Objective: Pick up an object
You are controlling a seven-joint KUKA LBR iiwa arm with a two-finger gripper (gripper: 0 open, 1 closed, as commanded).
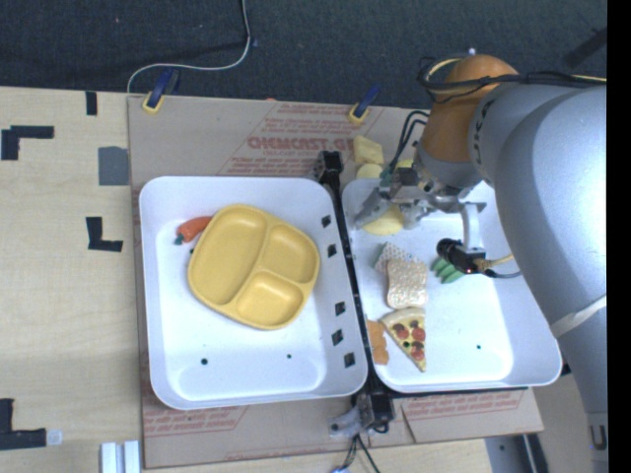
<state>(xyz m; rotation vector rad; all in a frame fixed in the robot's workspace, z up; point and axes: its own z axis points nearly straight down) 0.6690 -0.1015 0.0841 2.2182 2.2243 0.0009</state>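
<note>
My gripper (383,208) hangs low over the far left corner of the right bin (478,338), under the arm's orange band (463,101). A pale yellow piece (387,227) lies right beneath it, partly covered by the gripper. Further forward in the same bin lie a speckled cracker-like piece (405,281), a toy pizza slice (407,335), a small orange piece (379,344) and a green item (450,268) next to a black cable end.
The left bin (246,368) holds a yellow divided plate (254,265) and an orange-red carrot-like piece (193,228) at its far left. A yellow block (368,153) sits on the cardboard behind the bins. The grey arm covers the right side.
</note>
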